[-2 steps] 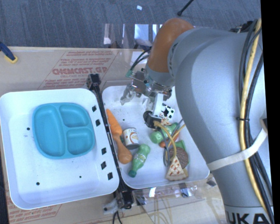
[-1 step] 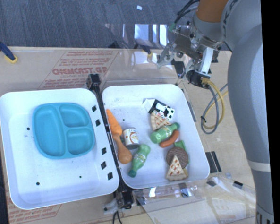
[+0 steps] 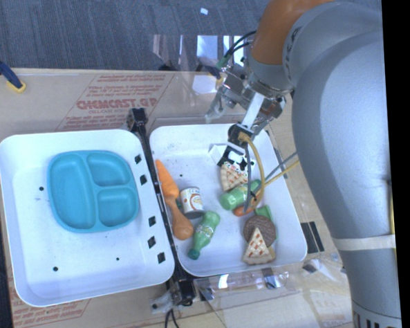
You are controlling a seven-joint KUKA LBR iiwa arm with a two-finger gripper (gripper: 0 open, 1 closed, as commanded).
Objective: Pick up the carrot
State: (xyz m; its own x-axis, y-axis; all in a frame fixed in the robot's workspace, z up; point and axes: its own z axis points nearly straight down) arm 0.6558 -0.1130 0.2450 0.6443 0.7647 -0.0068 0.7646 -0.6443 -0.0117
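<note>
The carrot point(image 3: 171, 195) is long and orange. It lies along the left wall of the right bin point(image 3: 196, 136), its thin tip toward the back and its thick end toward the front. My gripper point(image 3: 232, 150) hangs over the back right part of the same bin, just above a tan wedge-shaped food piece point(image 3: 231, 177). It is well to the right of the carrot and apart from it. Nothing shows as held.
Beside the carrot lie a small can point(image 3: 191, 201) and a green bottle point(image 3: 204, 234). Further right are a green vegetable point(image 3: 234, 197), a brown round piece point(image 3: 260, 227) and a wedge slice point(image 3: 257, 247). The left bin point(image 3: 31, 271) holds a blue divided plate point(image 3: 94, 189).
</note>
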